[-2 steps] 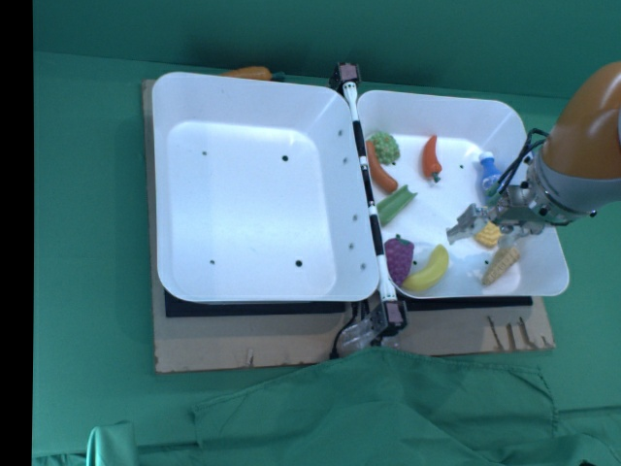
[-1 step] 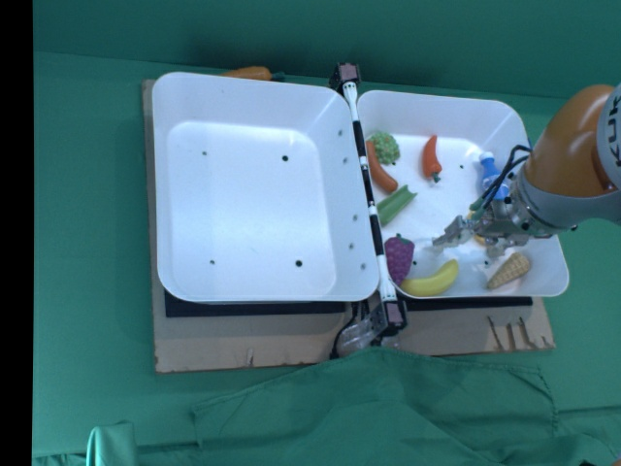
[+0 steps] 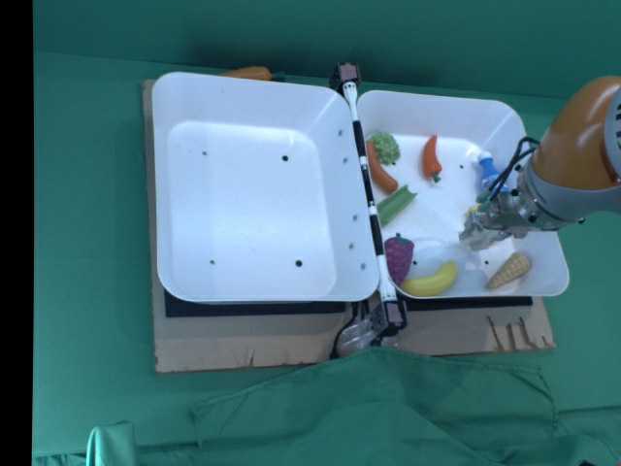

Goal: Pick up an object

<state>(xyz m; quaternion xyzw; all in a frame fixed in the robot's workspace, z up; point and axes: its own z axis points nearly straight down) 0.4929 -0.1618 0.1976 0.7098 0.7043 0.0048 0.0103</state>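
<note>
Rumpled green cloth (image 3: 388,406) nearest camera, draped over bench front, likely masking clutter. Left shallow white plastic bin (image 3: 184,260) bare, probably drop zone. Right white bin (image 3: 456,105) carries all candidates, loosely scattered, apart enough for picking: purple toy grapes (image 3: 399,256), yellow plastic banana (image 3: 431,280), green pod (image 3: 395,205), orange carrot (image 3: 380,168), green broccoli-like piece (image 3: 385,146), red chilli (image 3: 431,157), blue-white bottle (image 3: 486,169), tan waffle cone (image 3: 509,269). Gripper (image 3: 477,233) low over bin floor, between banana and cone, just above cone; claw state cannot tell. Nothing seen gripped. No readable writing or labels.
</note>
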